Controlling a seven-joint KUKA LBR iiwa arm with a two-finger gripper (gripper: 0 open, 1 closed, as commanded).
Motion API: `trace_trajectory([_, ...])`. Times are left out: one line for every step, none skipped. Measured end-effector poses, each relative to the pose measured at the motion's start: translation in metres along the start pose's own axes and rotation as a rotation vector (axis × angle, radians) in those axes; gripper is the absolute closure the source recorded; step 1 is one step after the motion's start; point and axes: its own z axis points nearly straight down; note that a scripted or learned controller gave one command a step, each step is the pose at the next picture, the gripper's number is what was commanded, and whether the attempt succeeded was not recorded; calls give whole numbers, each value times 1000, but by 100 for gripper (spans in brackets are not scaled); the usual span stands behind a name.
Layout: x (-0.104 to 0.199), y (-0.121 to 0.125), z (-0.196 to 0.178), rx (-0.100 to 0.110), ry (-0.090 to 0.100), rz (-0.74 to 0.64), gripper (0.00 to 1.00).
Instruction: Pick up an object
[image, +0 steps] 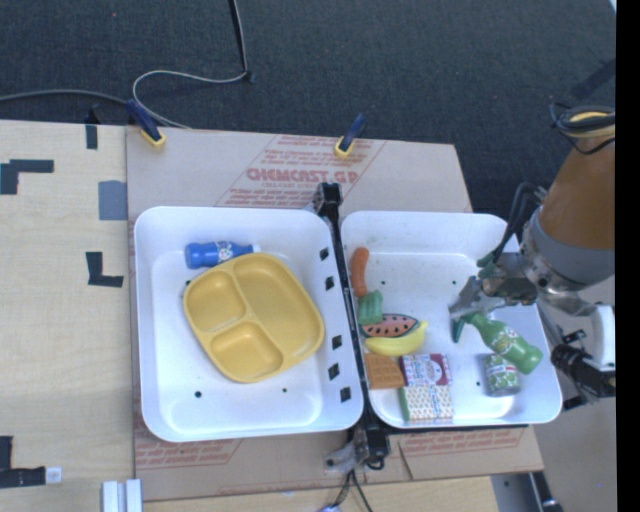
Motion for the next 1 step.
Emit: trace_trajectory([7, 0, 5, 0, 0, 0, 100])
